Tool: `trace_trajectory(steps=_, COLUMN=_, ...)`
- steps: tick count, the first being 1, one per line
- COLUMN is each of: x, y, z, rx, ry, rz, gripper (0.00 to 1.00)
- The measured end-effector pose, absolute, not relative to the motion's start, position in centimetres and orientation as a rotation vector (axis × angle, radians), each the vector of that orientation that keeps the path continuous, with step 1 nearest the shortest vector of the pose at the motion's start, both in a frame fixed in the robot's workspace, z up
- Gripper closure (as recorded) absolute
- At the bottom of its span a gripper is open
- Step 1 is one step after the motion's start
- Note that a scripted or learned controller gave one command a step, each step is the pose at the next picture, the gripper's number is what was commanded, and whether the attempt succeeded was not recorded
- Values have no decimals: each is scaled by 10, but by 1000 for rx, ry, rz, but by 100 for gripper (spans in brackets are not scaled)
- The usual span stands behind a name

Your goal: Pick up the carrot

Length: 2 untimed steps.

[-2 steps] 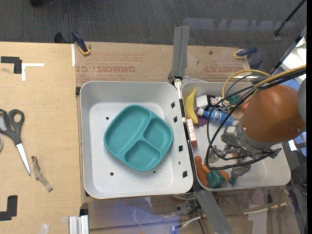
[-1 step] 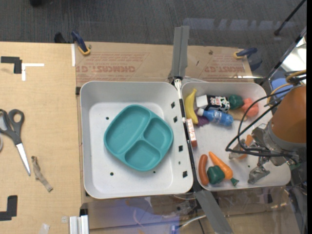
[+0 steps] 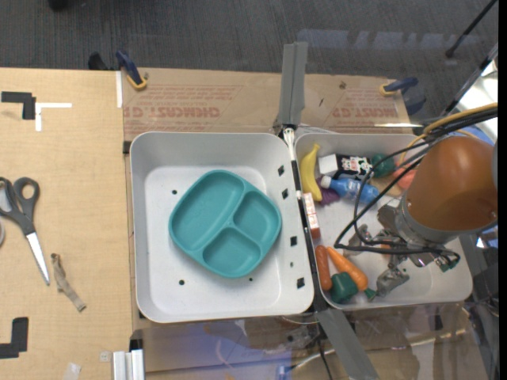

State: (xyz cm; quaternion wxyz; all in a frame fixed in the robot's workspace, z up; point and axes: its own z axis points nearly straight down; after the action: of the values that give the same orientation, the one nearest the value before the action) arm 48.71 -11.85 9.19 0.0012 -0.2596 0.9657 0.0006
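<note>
The carrot (image 3: 349, 267) is orange with a dark green top (image 3: 342, 288). It lies slantwise in the front left corner of the right bin (image 3: 444, 293). A second thin orange piece (image 3: 322, 266) lies just left of it, along the bin wall. My gripper (image 3: 393, 279) hangs low over the bin floor just right of the carrot's green end, under the orange wrist band (image 3: 455, 182). Nothing shows in the gripper.
A yellow banana (image 3: 309, 169), a blue bottle (image 3: 349, 187), a black-and-white item (image 3: 349, 165) and a red-and-white box (image 3: 310, 212) sit at the back left of the right bin. A teal divided plate (image 3: 226, 223) lies in the left bin (image 3: 150, 291). Scissors (image 3: 24, 212) rest on the bench.
</note>
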Motion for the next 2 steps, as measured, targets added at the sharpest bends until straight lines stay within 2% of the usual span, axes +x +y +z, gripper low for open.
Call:
trace_trajectory(steps=1, x=494, y=-96, z=92, rx=-744, ry=3048, rz=0, gripper=0)
trace_trajectory(steps=2, x=496, y=-95, z=102, rx=-747, ry=3044, rz=-1, gripper=100)
